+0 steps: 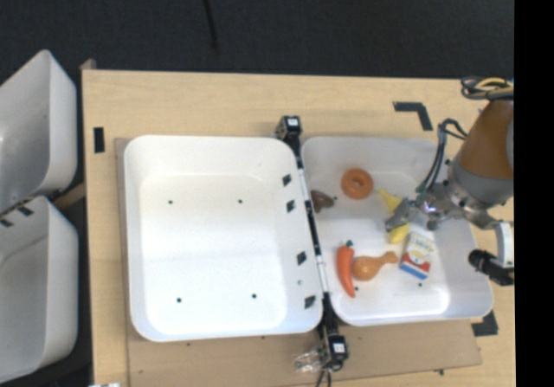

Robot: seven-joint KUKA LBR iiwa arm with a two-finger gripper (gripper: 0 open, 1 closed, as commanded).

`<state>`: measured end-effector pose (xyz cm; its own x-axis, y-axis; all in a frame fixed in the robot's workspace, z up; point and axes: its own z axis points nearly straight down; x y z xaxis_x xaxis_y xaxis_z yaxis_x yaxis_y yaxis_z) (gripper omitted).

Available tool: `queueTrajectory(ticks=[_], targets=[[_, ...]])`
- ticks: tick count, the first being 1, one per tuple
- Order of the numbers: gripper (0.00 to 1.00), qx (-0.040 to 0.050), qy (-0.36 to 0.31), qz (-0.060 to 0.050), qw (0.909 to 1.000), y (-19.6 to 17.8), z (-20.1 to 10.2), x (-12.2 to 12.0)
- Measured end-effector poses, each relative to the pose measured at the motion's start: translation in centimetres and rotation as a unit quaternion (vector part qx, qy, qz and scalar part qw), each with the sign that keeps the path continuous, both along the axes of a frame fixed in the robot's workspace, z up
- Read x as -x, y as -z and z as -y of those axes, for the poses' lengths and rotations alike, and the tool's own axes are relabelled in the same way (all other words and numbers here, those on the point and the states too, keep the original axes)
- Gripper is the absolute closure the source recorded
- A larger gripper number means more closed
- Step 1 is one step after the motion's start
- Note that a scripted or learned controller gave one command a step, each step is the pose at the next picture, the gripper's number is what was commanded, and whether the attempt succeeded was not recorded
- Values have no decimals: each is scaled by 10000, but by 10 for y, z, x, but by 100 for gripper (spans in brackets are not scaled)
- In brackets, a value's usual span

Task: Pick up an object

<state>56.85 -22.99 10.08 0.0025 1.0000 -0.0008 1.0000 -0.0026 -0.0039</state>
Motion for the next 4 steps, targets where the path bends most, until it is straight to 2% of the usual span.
queueTrajectory(ticks=[1,2,3,4], targets=[[0,8,-34,51,10000,-1,-1,-59],[0,1,-5,5,10000,0,0,-6],[100,7,-6,33,10000,-10,1,-9],[100,-21,-65,31,10000,0,-121,-16]])
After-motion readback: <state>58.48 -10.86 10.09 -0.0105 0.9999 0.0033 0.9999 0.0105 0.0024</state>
